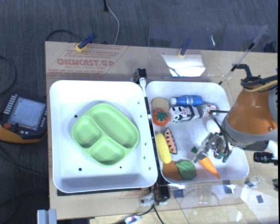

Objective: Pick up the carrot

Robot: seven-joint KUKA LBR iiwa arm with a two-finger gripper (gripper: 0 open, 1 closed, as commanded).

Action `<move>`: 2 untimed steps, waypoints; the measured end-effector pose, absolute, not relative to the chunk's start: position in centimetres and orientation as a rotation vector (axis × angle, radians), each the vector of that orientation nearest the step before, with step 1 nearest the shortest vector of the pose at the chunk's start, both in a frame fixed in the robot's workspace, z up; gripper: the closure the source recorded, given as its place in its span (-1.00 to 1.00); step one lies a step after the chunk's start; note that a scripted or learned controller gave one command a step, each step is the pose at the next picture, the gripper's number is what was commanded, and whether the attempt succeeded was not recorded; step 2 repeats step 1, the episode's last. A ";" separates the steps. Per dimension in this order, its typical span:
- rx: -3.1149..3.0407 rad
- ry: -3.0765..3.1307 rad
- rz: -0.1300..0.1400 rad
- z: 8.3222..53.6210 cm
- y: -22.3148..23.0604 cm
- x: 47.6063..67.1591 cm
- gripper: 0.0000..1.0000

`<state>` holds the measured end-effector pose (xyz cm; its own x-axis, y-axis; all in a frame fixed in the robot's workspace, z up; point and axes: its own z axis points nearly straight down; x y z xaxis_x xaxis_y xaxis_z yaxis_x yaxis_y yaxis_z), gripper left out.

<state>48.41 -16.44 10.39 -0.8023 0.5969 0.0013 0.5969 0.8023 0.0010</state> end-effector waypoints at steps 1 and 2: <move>-1.573 -2.722 0.001 18.8 -13.7 48.5 1.00; -1.573 -2.722 0.001 18.8 -13.7 48.5 1.00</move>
